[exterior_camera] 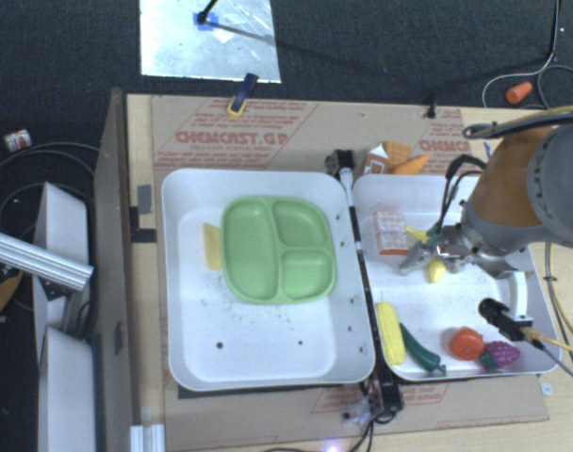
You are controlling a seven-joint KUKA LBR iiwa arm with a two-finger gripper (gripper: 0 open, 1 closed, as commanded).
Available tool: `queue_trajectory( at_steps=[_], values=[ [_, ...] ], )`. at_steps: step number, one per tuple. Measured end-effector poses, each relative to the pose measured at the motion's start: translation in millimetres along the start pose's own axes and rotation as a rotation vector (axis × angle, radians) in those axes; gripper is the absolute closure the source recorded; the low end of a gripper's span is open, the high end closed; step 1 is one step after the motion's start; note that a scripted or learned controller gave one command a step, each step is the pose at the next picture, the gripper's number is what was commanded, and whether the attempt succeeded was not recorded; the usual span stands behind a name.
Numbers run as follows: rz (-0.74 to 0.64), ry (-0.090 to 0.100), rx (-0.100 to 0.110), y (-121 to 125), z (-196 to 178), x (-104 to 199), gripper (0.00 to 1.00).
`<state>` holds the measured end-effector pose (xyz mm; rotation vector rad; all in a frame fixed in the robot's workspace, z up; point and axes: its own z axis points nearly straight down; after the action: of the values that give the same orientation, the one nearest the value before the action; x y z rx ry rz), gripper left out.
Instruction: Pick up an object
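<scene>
Jaws' state can't be told from here; gripper (428, 255) sits low in the right bin (456, 370), touching or just over a small yellow item (436, 271). Center on it w/o nudging the pink-white box (391, 231) nearby.

Single fixed camera above bench (268, 125), slanted down over both bins (188, 281).
</scene>
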<state>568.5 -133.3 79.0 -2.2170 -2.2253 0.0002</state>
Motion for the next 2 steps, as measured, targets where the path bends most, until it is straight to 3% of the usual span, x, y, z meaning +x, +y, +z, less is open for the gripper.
queue_trajectory(
  at_steps=[1,2],
  values=[
    [-0.002,-0.003,-0.014,8.8,-125.8,5.1,0.00],
    [0.002,-0.001,0.000,20.3,-58.8,-4.0,0.00]
  ],
)
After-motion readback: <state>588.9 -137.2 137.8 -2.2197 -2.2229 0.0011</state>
